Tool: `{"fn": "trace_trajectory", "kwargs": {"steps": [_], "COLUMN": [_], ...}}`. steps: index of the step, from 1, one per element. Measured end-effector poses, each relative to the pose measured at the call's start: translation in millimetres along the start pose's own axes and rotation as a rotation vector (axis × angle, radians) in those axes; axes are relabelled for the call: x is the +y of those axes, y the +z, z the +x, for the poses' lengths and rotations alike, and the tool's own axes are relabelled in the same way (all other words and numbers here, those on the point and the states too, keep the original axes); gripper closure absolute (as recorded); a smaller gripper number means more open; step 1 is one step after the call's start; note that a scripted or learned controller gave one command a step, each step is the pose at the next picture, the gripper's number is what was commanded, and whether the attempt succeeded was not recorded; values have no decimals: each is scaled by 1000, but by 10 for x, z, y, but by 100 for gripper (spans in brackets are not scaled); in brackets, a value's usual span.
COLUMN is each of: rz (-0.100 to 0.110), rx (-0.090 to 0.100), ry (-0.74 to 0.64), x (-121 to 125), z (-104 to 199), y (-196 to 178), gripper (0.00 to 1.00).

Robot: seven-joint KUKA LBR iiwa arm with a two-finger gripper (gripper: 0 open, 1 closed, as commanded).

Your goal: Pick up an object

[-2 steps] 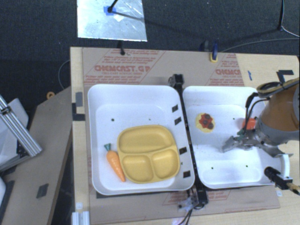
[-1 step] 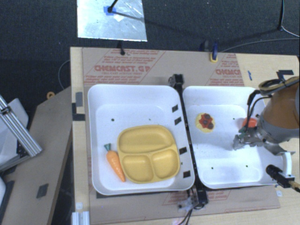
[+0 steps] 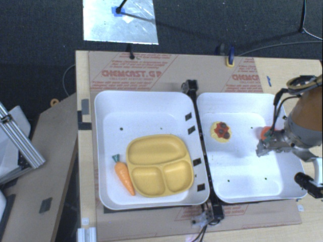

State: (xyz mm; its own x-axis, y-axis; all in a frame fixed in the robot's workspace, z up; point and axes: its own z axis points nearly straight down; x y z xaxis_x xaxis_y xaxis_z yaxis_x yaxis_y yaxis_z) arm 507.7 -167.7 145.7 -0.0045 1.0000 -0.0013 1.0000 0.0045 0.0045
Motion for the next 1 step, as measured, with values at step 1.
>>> {"fn": "trace_trajectory", "kwargs": {"steps": [1], "rz": [-1], "rx": [-1], "ry": [0], "x": [34], "z": [-11], "y": [-433], "gripper": [100]}}
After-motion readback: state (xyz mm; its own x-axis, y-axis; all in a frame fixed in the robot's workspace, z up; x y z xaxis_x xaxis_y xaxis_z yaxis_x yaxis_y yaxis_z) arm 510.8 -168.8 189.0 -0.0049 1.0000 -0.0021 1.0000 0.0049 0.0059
